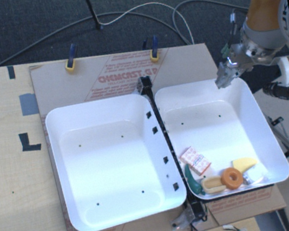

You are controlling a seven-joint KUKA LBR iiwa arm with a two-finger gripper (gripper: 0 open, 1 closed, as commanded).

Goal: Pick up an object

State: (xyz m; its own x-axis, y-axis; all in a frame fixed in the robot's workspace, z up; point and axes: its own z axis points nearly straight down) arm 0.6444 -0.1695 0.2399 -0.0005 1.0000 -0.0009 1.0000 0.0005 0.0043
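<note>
White, smooth right bin (255,121) keeps a round orange ring (232,177), yellow wedge (245,164) and small printed box (195,160) near its front corner. The hand (225,75) hangs over the far rim; its opening I cannot tell.

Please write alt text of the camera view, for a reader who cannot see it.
The grey pincer hangs above the far right corner of the right shallow white bin. Several small items lie at that bin's near edge: an orange ring, a yellow wedge and a red-and-white packet. The left shallow white bin stands beside it.
</note>
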